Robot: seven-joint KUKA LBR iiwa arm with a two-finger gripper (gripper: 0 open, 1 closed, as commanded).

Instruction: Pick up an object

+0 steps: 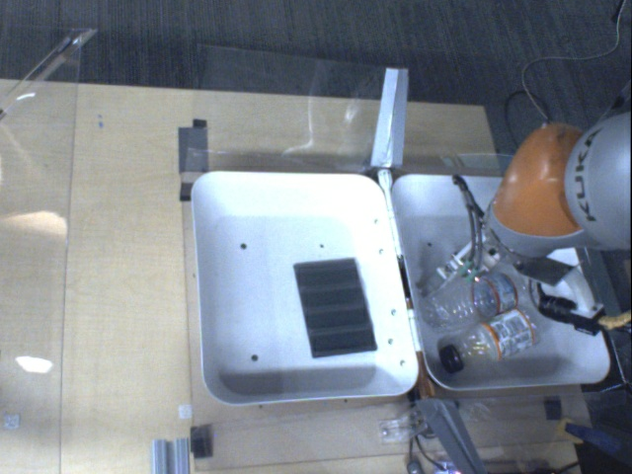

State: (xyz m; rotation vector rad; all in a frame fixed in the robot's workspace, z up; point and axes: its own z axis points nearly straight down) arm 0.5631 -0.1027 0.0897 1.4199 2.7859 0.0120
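Where it lies on its side, the clear bottle [491, 339] shows a black cap.

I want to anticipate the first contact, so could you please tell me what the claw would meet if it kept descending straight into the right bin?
Probably the clear crumpled plastic bottle directly below the claw, before the right white bin's floor; depth is uncertain.
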